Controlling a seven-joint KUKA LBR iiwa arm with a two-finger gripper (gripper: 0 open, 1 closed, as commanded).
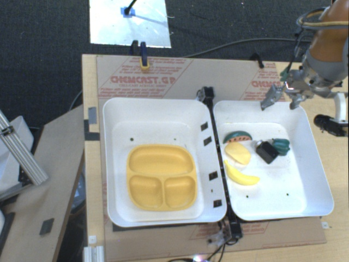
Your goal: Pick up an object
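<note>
On the surface sit 2 white bins, and the left bin carries a yellow divided tray with 3 compartments, lying flat near the middle. Across the central divide, the right bin holds a small cluster toward its left half: a watermelon-slice toy with a green rind, a pale yellow rounded piece touching just below it, a yellow banana lower still, and beside these a black block with a teal item against its right side. The pincer hangs over the far right corner of that bin, its 2 grey fingers spread apart and gripping nothing (the arm with its orange band rises behind it at the upper right). The cluster lies below and to the left of the pincer, well apart from it; the teal item and black block are the nearest pieces.
</note>
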